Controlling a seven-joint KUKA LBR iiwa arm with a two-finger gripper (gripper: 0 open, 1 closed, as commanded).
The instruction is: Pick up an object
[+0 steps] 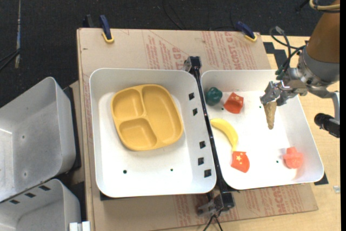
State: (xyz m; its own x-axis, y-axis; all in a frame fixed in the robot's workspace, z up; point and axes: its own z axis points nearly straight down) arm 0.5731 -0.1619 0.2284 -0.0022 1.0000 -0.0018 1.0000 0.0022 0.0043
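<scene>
Arm: grey with an orange band, it reaches in from the right edge over the right bin (303, 177).
Tool (273, 96): it hangs above the upper right part of the right bin, its dark fingers pointing down and to the left.
Tool state: the fingers are closed around the wide top end of a tan cone (270, 114), which hangs point-down from them, lifted over the white floor of the bin.
Cone position: well apart from the other items, right of the red block (233, 103) and above the pink piece (293, 158).
Right bin contents: a dark green round item (213, 96) near the upper left corner, the red block just beside it, a yellow banana (226, 132) curving near the left wall, a red-orange piece (240, 161) just below the banana, and the pink piece near the lower right corner.
Left bin (108, 181): it holds a yellow divided plate (146, 116) with three compartments, lying flat and turned at a slight angle.
Desk (140, 43): a brown board under both bins, with two clamps at its far edge.
Bins: they sit side by side, touching along a dark middle strip.
</scene>
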